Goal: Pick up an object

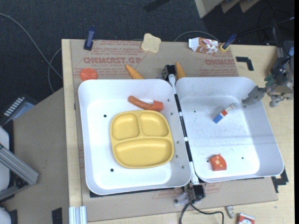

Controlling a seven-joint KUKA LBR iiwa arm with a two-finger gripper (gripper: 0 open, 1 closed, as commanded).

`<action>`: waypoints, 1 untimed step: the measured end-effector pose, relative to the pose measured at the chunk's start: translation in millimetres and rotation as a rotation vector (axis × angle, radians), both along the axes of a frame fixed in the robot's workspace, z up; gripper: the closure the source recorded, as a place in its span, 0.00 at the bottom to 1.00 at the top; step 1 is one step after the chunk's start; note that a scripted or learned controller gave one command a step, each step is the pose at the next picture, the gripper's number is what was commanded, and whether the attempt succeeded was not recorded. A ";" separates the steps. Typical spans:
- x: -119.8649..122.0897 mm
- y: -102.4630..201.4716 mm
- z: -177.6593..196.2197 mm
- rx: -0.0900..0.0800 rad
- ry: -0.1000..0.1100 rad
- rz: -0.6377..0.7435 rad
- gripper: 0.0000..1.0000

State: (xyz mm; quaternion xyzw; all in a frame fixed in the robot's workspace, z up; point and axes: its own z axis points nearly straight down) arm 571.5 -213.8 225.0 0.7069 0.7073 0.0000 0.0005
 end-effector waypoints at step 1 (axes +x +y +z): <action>11.7 50.9 -70.6 0.002 0.003 0.001 0.00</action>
